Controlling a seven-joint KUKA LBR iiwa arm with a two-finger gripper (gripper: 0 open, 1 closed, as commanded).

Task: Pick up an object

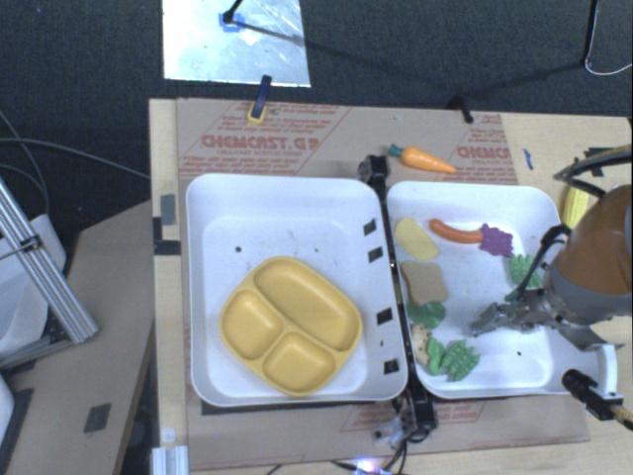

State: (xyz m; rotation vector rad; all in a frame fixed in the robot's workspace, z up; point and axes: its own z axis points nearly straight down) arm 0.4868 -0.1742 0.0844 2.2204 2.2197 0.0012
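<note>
The right bin holds several toy foods: a pale yellow piece, an orange sausage, purple grapes, a tan bread slice, a dark green broccoli and a green leafy bunch. My gripper hangs low over the bin's bare white floor, right of the broccoli and above the leafy bunch. It touches none of them as far as I can see. Another green piece lies just behind the wrist, partly hidden by it.
The left bin carries a yellow divided plate. An orange carrot lies on the cardboard behind the right bin. The grey and orange arm covers the right bin's right edge.
</note>
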